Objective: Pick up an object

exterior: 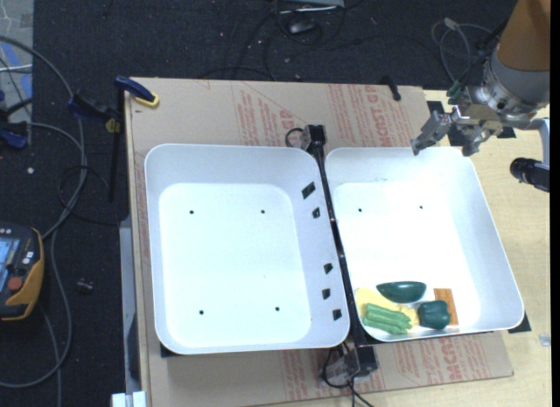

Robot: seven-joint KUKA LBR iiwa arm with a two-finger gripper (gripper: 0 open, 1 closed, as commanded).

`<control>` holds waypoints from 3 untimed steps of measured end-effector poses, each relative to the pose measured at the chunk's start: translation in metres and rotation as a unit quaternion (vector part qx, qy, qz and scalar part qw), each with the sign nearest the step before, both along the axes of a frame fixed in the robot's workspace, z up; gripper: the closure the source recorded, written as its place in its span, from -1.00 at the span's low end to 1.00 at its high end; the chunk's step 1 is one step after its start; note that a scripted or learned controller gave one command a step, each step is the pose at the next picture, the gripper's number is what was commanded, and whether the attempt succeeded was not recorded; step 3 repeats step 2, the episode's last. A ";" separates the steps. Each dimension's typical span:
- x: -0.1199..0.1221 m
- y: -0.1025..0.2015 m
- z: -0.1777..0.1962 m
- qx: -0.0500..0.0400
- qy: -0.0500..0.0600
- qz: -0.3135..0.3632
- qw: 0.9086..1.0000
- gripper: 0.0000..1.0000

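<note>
Leftward first, bench edge: a blue clamp with a yellow tip (140, 92) sits at the board's ten o'clock corner, beside dark cables on the floor.
Bench: a brown cardboard sheet (262, 108) with red printing lies under both bins.
Left bin (166, 169): white and shallow, with four small dark dots on its floor.
Divider: a black strip (328, 221) runs between the two bins, with small black tabs along it.
Right bin (490, 221): white and shallow; its objects are bunched at the six o'clock rim.
Yellow piece (372, 297): flat, lying under the green items, toward seven o'clock in the right bin.
Light green object (387, 318): ribbed and elongated, on the yellow piece, just beside the rim.
Dark green dome (402, 291): rounded, just above the light green object, touching or nearly so.
Teal object (434, 314): chunky, just right of the light green one.
Orange piece (444, 296): small and flat, partly behind the teal object.
Arm: grey with an orange section, entering at two o'clock.
Gripper (446, 136): over the right bin's one o'clock corner, well apart from the objects; fingers look spread, nothing between them.
</note>
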State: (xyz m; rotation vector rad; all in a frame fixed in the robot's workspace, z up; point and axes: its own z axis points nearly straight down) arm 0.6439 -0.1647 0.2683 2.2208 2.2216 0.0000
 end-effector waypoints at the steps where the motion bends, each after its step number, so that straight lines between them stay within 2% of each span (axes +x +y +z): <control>1: -0.062 -0.027 -0.077 0.001 0.004 -0.002 1.000 -1.00; 2: -0.122 -0.014 -0.091 0.001 0.002 -0.001 1.000 -1.00; 3: -0.122 -0.014 -0.091 0.001 0.002 -0.001 1.000 -1.00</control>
